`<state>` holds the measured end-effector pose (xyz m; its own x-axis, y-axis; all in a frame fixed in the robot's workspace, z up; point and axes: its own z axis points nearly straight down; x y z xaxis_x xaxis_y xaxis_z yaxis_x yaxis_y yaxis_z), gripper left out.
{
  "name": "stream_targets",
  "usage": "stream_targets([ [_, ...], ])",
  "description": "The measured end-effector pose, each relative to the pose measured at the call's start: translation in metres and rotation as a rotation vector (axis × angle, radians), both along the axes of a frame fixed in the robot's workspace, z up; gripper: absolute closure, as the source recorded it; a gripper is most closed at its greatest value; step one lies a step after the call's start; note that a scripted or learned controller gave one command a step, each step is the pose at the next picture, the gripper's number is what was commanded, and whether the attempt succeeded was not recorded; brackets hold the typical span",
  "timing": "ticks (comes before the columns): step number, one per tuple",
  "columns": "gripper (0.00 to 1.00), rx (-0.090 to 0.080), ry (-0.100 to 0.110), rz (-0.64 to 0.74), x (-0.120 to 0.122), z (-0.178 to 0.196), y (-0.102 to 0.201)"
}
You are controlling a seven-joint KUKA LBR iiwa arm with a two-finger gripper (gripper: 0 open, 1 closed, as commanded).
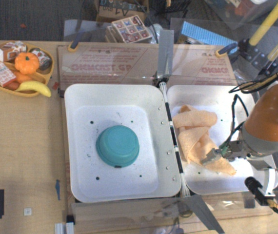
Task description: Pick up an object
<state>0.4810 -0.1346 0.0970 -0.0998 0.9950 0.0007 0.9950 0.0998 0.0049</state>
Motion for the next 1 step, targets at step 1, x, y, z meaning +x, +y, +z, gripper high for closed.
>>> stream_targets([
  [1,1.0,0.0,0.003,-0.004,-0.0012,0.0075,-0.0009],
])
